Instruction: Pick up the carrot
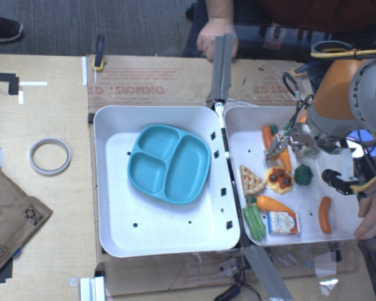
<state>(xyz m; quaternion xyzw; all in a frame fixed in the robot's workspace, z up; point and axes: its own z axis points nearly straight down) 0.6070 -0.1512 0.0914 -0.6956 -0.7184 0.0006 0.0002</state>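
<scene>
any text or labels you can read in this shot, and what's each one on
"BOX": on the brown cardboard flap at the lower left, tilted.
Red print on the cardboard sheet behind the bins: upside down from this camera and too blurred to read for sure.
Small carton in the right bin: it has a printed label, but too small to read.
No other legible text.

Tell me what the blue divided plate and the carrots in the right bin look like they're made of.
The blue plate looks like molded plastic: one even matte turquoise, rounded raised dividers. The carrot at the bin's front and the carrot by the gripper look like toy food, probably plastic: flat uniform orange, smooth skin. Rubber can't be ruled out.
</scene>
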